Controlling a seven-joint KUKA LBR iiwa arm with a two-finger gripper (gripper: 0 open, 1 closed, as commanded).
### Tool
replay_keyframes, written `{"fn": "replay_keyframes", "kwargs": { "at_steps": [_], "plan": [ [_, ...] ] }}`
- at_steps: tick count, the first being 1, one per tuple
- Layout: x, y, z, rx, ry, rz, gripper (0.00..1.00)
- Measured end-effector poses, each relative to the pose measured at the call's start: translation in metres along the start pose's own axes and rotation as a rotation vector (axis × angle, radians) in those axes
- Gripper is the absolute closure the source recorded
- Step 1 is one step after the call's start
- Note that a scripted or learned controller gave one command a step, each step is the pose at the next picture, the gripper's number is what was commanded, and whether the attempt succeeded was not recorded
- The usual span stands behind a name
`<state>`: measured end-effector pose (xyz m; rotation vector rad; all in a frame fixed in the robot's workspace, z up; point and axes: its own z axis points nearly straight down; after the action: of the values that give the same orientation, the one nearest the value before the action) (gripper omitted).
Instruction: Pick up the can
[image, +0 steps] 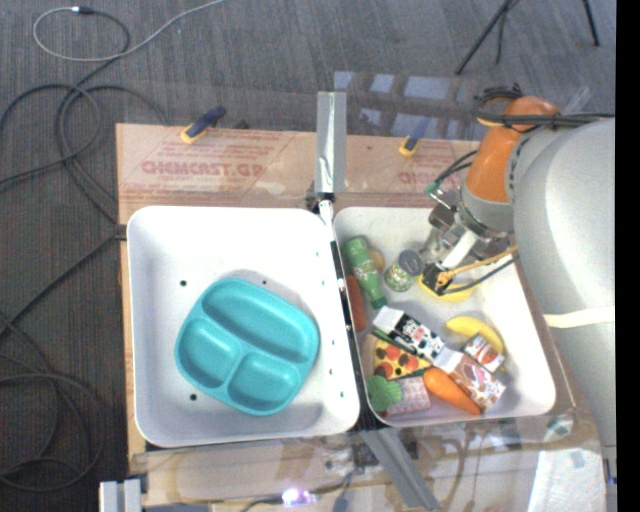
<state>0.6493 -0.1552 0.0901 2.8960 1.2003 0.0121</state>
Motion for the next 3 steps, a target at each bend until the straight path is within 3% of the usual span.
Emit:
{"fn": "replay_keyframes", "kwargs": {
  "at_steps": [1,2,3],
  "plan": [
    [-0.001,0.000,0.002,0.002,-0.003,0.000,0.00],
    [-0.001,0.009,0.002,0.027,-0.011,-0.016,0.00],
    [0.033,-0.027,0.001,0.011,-0.023,0.046,0.00]
  ]
}}
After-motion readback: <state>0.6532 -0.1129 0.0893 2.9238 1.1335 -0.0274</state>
